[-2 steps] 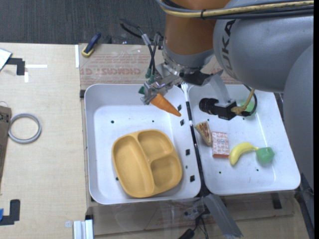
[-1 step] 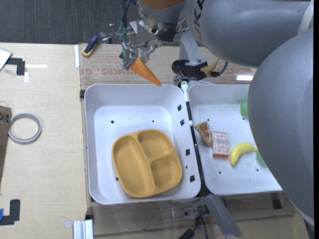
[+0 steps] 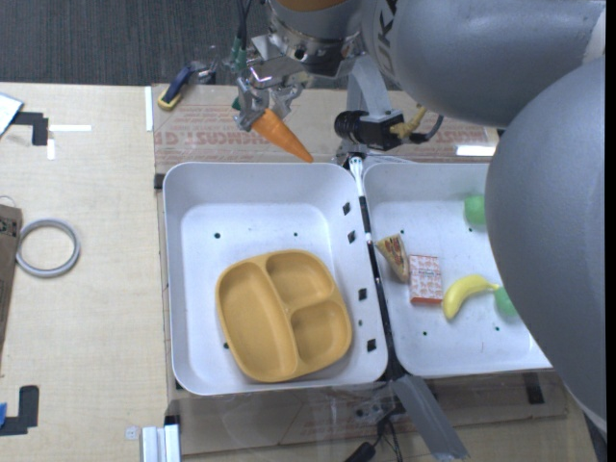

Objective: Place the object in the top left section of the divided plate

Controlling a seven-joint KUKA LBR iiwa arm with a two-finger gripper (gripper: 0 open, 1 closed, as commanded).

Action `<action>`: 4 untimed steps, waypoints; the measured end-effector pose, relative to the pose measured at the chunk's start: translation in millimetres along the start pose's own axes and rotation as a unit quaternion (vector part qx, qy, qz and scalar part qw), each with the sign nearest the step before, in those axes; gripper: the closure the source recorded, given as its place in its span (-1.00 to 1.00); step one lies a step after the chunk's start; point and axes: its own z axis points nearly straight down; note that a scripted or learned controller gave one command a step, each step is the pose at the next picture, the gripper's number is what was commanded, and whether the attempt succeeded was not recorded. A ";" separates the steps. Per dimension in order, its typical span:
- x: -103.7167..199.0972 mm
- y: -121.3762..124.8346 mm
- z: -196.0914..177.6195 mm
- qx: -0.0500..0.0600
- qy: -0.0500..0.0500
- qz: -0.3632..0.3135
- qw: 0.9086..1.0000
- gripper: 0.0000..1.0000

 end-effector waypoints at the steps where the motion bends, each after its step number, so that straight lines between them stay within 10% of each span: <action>1: -0.6 0.4 -8.3 0.000 -0.001 0.000 1.000 1.00; 4: -2.6 1.7 -32.2 0.002 -0.005 -0.002 1.000 1.00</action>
